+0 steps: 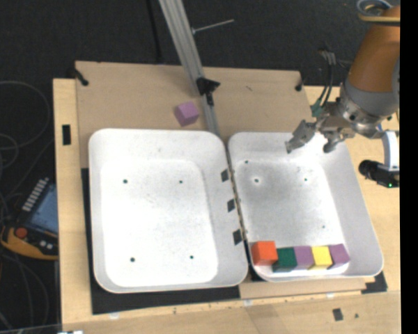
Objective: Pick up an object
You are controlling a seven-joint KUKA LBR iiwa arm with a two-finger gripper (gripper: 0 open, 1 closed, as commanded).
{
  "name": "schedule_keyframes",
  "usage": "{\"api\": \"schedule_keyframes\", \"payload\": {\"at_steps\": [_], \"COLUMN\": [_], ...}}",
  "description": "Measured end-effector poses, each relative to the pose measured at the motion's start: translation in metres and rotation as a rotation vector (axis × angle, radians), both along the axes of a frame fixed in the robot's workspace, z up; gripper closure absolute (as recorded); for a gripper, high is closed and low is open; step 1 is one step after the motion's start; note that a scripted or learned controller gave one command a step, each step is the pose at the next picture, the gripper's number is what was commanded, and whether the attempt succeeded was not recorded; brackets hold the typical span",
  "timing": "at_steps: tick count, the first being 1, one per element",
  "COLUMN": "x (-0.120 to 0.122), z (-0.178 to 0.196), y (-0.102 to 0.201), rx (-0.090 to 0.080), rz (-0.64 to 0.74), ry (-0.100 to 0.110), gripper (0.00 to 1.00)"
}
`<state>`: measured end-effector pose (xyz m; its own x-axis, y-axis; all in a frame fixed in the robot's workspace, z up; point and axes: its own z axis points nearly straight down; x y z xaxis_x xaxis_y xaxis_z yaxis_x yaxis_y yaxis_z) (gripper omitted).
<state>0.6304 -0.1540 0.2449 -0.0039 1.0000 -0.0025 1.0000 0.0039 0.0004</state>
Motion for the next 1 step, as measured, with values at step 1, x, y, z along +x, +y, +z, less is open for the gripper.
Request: {"api": "schedule_keyframes", "payload": {"at_steps": [1], "x": [0.0207], "z": [-0.0909], "y": [0.0337], "rx": [0.003], "rz": [0.0], "ry": [0.005], "gripper": [0.0]}}
